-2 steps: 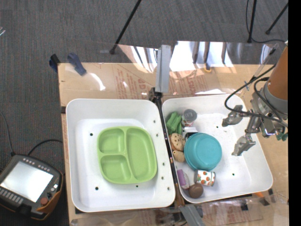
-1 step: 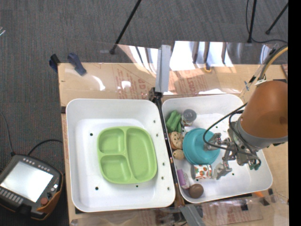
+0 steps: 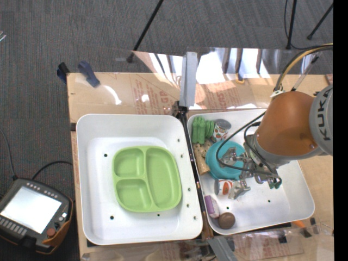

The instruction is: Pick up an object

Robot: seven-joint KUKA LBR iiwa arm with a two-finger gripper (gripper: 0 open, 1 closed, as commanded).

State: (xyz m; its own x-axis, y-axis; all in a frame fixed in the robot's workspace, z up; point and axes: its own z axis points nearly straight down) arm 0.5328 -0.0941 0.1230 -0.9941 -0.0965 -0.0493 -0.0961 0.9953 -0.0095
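Nearest the camera, a small brown rounded object (image 3: 227,220) lies at the near edge of the right-hand shallow white bin (image 3: 296,200), with a small purple cylindrical item (image 3: 211,205) just beside it toward the bin's near left corner.

Just beyond these sits a small red-and-white can-like object (image 3: 224,187), the likeliest candidate for the pick. It lies close to the bin's left wall, about midway along it. The two-finger gripper (image 3: 243,185) stands directly beside this object, its metal fingers lowered to the bin floor. Whether the fingers are spread or closed cannot be told from this view, and no object is visibly held between them.

Behind the gripper a teal round plastic bowl (image 3: 223,162) rests near the left wall. A green plastic moulded toy (image 3: 201,128) and a small white printed cup (image 3: 221,129) occupy the far left corner.

The left-hand white bin (image 3: 98,129) carries a light green plastic divided plate (image 3: 147,178) at its centre.

Judgement: the step in hand appears to be the descent or closing phase of a grasp on the can-like object. The next move calls for a confirmed closure on that object, then a straight lift clear of the bowl. Crowding along the left wall raises the risk of a miss.
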